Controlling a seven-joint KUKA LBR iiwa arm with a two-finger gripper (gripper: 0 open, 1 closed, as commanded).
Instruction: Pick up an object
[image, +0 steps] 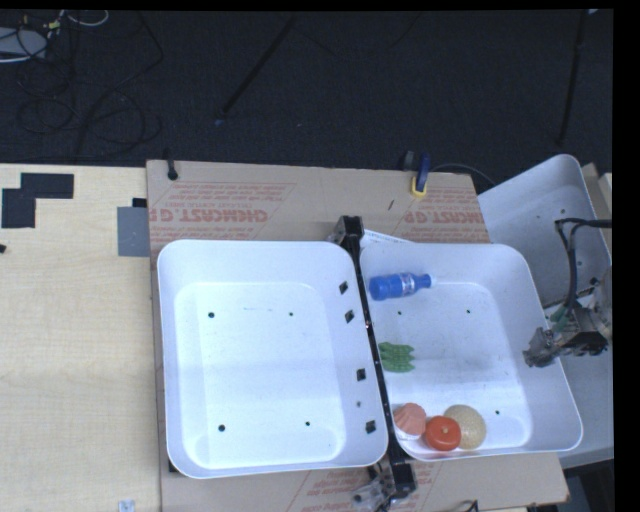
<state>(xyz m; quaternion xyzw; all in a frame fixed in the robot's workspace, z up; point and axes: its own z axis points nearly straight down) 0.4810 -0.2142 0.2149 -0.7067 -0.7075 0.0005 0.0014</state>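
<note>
The right bin (500, 262) holds several small objects. A blue bottle (398, 286) lies on its side near the far left corner. A green leafy piece (396, 357) rests by the left wall. At the near edge sit a pink round piece (409, 418), a red round piece (442, 433) and a tan round piece (466, 425), close together. My gripper (556, 343) is a small dark shape with cables at the right rim of this bin, well to the right of every object. Nothing shows between its tips.
The left bin (180, 300) stands beside the right one, with a black divider strip (364, 340) between them. Both rest on a cardboard sheet (250, 205) on the wooden bench (70, 350). A pale grey panel (545, 200) rises behind the right bin.
</note>
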